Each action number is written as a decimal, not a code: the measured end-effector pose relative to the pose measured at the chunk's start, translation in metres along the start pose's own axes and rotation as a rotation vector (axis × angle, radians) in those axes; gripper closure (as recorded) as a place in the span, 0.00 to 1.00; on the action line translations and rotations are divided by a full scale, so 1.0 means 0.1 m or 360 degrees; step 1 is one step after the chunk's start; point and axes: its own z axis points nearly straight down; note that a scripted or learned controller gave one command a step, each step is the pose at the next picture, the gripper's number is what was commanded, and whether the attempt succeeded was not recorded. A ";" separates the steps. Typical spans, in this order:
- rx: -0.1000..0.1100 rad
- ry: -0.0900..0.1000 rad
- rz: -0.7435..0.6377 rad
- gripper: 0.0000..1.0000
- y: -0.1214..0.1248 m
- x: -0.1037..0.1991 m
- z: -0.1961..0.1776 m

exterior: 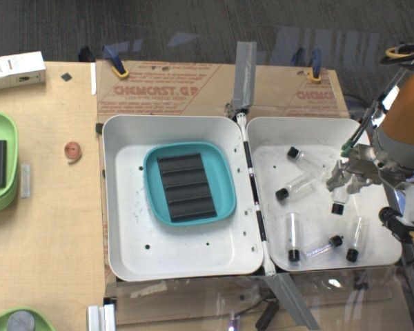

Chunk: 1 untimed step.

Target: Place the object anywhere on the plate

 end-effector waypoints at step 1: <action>0.0000 0.0000 0.0001 0.00 0.00 0.00 0.00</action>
